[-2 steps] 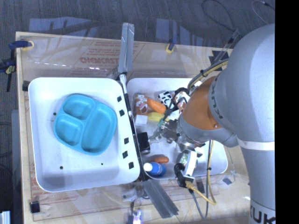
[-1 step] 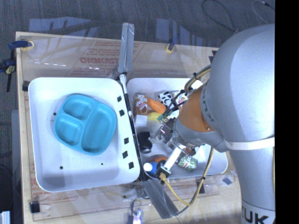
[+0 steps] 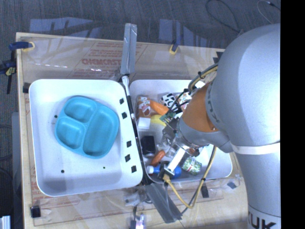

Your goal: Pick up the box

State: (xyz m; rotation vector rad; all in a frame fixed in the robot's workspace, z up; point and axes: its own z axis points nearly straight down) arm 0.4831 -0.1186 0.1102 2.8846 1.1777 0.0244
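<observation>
from the overhead camera, the desk (image 3: pixel 71 56) carries two shallow white bins side by side. the left bin (image 3: pixel 43 175) holds a blue divided tray (image 3: pixel 87 126) and nothing that looks like a box. the right bin (image 3: pixel 224 168) is crowded: a small white box (image 3: pixel 143 123) lies near its left wall, with a dark flat item (image 3: pixel 148 144) just below it, an orange packet (image 3: pixel 144 106) above it, and a green-labelled can (image 3: pixel 192 165) and a blue-capped bottle (image 3: pixel 164 171) toward the near edge.

the grey arm (image 3: pixel 248 89) reaches in from the right and hangs low over the right bin, its orange band (image 3: pixel 200 111) above the clutter. the end effector (image 3: pixel 170 136) sits among the items, just right of the white box, but i cannot tell its state; the wrist and clutter hide it.

i judge this the reach-and-settle step, with the grasp not yet shown. the next move calls for centring on the white box, away from the dark item touching its lower side, then closing and lifting straight up.
</observation>
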